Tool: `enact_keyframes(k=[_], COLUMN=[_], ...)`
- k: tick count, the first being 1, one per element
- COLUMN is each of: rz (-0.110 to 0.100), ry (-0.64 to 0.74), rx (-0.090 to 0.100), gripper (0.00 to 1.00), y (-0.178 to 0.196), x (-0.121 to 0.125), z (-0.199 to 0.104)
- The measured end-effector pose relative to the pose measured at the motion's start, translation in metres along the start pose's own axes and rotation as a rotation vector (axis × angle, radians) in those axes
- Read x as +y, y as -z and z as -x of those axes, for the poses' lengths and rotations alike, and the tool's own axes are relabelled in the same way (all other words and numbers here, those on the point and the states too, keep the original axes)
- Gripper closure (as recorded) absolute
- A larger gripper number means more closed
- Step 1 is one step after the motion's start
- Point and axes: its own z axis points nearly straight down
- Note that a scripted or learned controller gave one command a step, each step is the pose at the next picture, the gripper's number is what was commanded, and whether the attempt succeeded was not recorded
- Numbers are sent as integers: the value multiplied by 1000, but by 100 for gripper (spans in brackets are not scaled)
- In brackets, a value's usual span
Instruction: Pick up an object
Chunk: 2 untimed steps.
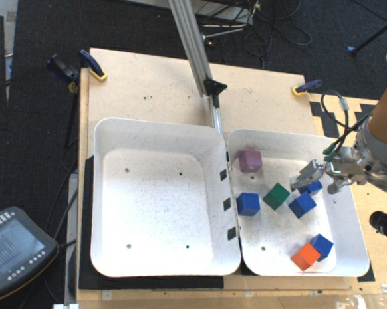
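Observation:
My gripper (323, 180) hangs over the right bin (358, 227) near its right side, with its fingers spread open. A small blue block (314, 188) lies just below the left finger (308, 173); it is not clamped between the fingers. A larger blue cube (302, 205) sits right under that, with a green cube (276, 196) to its left. Also in this bin are a purple cube (250, 160), another blue cube (247, 204) by the divider, and an orange cube (305, 256) touching a blue cube (322, 246) at the front.
The left bin (105, 177) stands beside the right one. A slanted metal pole (189, 37) comes down to the bins' shared back edge. A teach pendant (6, 252) lies off the bench at the lower left. Clamps (94, 66) hold the board's back corners.

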Motion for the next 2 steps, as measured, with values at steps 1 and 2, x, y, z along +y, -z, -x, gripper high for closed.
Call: enact_keyframes(k=[1,2], rz=[4,-1], ry=[-2,-3], rx=[-1,0], gripper=[0,0], y=[2,-42], x=[0,4], z=[0,-1])
